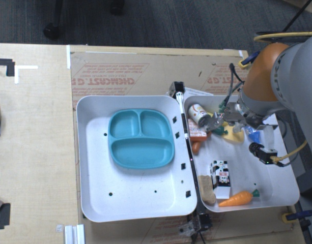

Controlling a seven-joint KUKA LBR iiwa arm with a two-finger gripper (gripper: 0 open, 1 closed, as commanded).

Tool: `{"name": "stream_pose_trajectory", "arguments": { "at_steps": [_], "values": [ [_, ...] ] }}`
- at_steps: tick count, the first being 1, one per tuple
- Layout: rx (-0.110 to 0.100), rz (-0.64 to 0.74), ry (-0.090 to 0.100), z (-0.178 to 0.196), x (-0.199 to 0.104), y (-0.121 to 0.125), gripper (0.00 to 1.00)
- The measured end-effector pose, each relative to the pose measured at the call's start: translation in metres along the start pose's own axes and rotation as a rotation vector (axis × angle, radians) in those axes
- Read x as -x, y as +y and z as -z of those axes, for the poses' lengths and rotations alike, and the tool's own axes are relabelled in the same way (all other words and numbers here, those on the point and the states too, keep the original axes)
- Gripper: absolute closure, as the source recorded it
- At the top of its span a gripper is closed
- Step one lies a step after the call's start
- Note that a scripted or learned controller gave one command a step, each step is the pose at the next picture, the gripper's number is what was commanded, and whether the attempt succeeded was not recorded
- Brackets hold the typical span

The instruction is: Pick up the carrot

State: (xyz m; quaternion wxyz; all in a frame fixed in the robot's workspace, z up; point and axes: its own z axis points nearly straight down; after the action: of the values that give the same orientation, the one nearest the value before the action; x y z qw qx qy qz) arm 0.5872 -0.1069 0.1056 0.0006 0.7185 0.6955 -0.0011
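The carrot (237, 199) lies near the lower edge of the right bin (278, 187), at the lower right of the frame; it rests roughly on its side, its orange body running left to right and tilted a little upward, with the green top at its right end; just beside its left tip sits a tan, flat piece (205, 191), and a black-and-white carton (220, 177) stands close above it.

The gripper (217, 122) hovers in the upper part of the same bin, well apart from the carrot, over a cluster of a can (198, 114), a yellow item (236, 135) and a small reddish piece (196, 146); whether it is open or closed I cannot tell, and nothing is seen held in it.

The step in hand looks like the approach, not yet the grasp; to do it well, the arm should travel toward the lower edge of the frame, turn the wrist so the closing line crosses the carrot's long axis, and come down over the thick middle of the body rather than the tapered tip; the bin wall just below and the carton above leave a narrow lane, so a straight descent is safer than a sweep; the left bin (89, 187) with its blue divided plate (141, 139) plays no part.
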Motion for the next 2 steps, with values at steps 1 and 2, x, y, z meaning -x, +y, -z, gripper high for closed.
{"name": "stream_pose_trajectory", "arguments": {
  "at_steps": [1,2],
  "values": [
    [0.002,0.202,-0.001,0.147,0.033,-0.039,0.00],
    [-0.002,0.175,0.002,0.013,-0.006,-0.047,0.00]
  ]
}}
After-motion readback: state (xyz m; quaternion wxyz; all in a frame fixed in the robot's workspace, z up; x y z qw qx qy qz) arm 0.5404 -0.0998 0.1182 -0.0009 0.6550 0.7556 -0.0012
